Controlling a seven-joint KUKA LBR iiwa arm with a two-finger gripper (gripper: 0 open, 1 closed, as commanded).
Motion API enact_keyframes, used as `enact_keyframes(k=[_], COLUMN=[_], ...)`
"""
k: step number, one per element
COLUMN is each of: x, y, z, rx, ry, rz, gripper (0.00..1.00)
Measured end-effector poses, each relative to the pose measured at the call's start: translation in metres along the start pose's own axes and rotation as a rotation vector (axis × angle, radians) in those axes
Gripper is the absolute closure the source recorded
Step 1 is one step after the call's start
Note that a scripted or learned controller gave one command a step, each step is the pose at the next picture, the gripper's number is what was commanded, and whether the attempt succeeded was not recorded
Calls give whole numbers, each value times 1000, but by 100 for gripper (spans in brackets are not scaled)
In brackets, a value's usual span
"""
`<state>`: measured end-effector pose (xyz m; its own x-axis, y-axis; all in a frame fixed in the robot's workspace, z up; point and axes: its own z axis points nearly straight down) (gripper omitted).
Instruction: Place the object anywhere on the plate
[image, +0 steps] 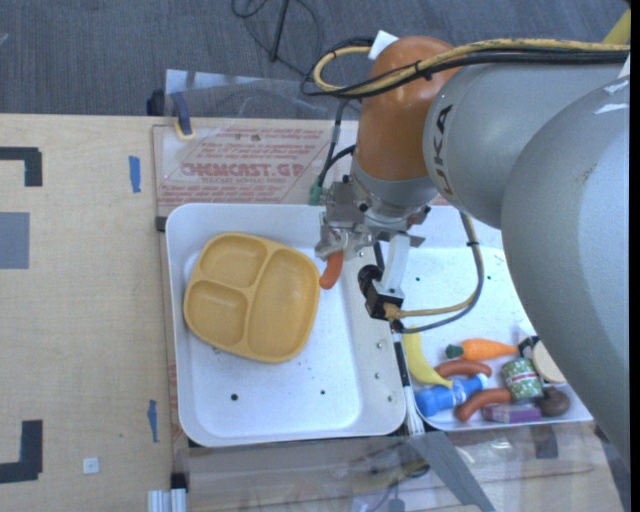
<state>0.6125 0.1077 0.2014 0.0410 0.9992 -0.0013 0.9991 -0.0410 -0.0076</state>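
Left bin (200, 400): holds the yellow divided plate (252, 296), toward its upper left corner.
Plate: three compartments, nothing in them.
Object: small orange-red carrot-like piece (331, 270), just off the plate's right edge, above the bin floor.
Long axis: near upright, leaning a little.
Gripper (335, 250): directly over the object's top end; looks pinched on it, judged from the piece hanging at the fingertips.
Relation for next move: plate lies immediately left of the held piece; short shift leftward needed before release.
Right bin (470, 250): toy foods heaped at its lower right corner, banana (423, 365), carrot (485, 349), sausages (478, 402), blue bottle (440, 398).
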Motion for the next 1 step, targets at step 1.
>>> enact_keyframes(k=[1], x=[57], y=[8], z=[2], rx=[-5], ry=[-1], rz=[-70], gripper=[100])
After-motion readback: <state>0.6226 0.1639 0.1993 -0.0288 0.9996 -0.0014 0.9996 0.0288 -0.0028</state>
